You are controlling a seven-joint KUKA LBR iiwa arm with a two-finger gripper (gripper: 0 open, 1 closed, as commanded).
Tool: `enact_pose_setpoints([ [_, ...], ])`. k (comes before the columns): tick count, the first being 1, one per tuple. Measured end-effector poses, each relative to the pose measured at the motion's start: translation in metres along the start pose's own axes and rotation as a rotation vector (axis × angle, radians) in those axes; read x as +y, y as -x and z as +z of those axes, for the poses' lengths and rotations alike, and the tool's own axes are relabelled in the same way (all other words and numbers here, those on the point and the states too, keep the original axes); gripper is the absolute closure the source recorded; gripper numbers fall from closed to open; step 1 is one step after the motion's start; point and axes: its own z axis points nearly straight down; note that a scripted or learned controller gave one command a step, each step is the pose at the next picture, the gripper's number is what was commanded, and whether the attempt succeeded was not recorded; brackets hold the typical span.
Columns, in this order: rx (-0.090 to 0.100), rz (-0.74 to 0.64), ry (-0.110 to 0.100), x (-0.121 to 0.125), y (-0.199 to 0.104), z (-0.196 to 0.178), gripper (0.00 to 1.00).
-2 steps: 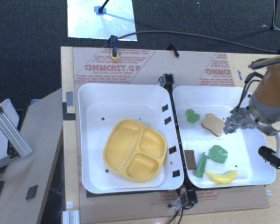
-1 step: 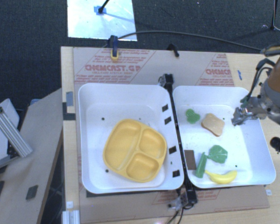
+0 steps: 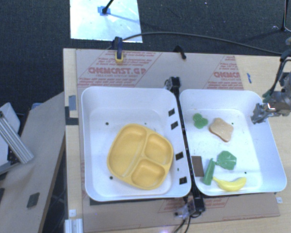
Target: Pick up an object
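The pincer (image 3: 260, 112) hangs over the right rim of the right bin (image 3: 269, 149); whether it is released or clenched cannot be told, and nothing is seen in its grip. Inside that bin lie a slice of bread (image 3: 221, 129), a small green piece (image 3: 200, 121) just left of it, a green leaf (image 3: 226, 159), a green stick (image 3: 209, 172), a banana (image 3: 229, 183) near the front wall and a brown block (image 3: 197, 166). The left bin (image 3: 94, 110) holds a yellow divided tray (image 3: 140, 156). Both bins sit on the tabletop (image 3: 262, 67).

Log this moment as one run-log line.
tool over right bin's right rim | holding nothing visible | banana, bread in right bin | yellow tray in left bin
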Motion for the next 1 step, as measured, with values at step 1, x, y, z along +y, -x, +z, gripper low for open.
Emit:
enact_pose_setpoints([
  [1,0.003,-0.005,-0.003,0.0022,-0.0598,-0.0035,1.00],
])
